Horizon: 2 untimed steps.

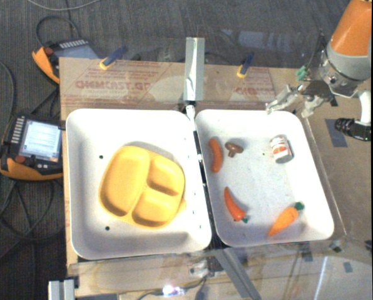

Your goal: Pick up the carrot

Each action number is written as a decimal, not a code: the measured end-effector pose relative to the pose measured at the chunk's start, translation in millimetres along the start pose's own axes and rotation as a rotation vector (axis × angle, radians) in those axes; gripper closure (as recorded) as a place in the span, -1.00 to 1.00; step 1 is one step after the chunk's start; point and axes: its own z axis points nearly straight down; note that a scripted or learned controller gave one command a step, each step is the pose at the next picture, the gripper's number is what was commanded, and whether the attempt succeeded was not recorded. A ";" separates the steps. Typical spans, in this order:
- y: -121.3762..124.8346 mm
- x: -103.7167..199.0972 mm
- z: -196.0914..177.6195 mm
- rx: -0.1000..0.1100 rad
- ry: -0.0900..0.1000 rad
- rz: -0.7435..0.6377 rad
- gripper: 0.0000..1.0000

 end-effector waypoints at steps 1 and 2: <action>-57.7 -41.2 8.8 -0.001 -0.003 -0.171 -1.00; -134.0 -36.7 149.2 0.003 0.007 -0.036 -1.00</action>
